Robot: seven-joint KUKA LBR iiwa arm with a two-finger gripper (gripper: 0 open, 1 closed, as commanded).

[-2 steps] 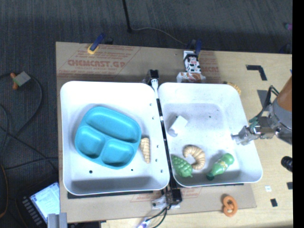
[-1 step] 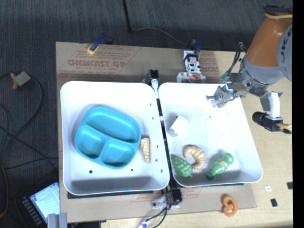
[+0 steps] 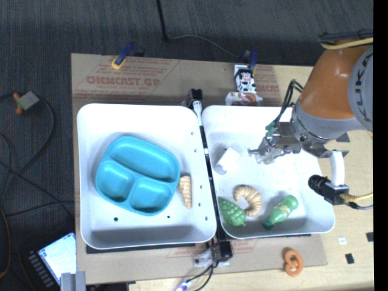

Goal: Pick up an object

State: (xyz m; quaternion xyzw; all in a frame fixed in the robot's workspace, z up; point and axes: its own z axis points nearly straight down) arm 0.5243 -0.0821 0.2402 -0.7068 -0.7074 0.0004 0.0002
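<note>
Lying beside tool: white cup.

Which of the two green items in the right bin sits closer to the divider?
The bumpy dark green one, beside the tan curled piece. The smoother bottle-shaped one lies farther right, toward the bin's outer wall.

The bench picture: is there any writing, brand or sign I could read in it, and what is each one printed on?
"CHEMCAST GP", red letters, on the brown board under the bins.
"KU", the start of a dark word cut by the picture's edge, on the arm's grey housing.
The small card standing behind the right bin has a black and white picture; any print on it is too small to read.
The screen at bottom left is too blurred to read.
</note>
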